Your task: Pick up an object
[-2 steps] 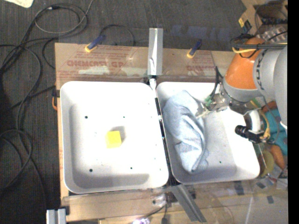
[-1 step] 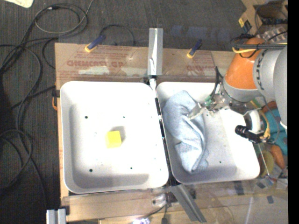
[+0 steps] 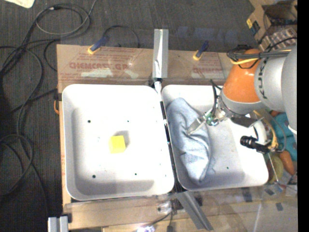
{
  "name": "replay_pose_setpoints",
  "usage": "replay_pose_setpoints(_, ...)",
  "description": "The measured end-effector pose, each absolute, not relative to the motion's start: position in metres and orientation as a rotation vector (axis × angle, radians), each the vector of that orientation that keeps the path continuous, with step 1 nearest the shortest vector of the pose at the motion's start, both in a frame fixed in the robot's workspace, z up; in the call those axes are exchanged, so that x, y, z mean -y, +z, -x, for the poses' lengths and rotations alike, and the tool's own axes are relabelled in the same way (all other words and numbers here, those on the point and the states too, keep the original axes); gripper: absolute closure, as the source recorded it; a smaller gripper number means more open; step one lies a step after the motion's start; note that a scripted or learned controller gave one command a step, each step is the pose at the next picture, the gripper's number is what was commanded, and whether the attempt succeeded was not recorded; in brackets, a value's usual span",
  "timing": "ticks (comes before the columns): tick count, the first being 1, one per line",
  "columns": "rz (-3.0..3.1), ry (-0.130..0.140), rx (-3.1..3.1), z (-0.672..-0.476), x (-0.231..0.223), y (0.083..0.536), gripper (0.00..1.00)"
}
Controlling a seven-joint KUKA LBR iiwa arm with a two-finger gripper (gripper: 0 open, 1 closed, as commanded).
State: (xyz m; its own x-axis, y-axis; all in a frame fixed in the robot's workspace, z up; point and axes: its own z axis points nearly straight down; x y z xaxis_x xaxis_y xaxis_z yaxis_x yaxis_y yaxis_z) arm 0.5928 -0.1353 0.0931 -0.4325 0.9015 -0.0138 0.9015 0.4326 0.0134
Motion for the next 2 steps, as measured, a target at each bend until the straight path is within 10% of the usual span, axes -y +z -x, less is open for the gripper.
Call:
replay_pose_setpoints(1,-1.663,0.016,-2.646,-0.594,0.132,0.103,1.0)
replay_pose_setpoints(2,-1.768,-0.001,-2.595,-0.635,0.062,0.184,1.0)
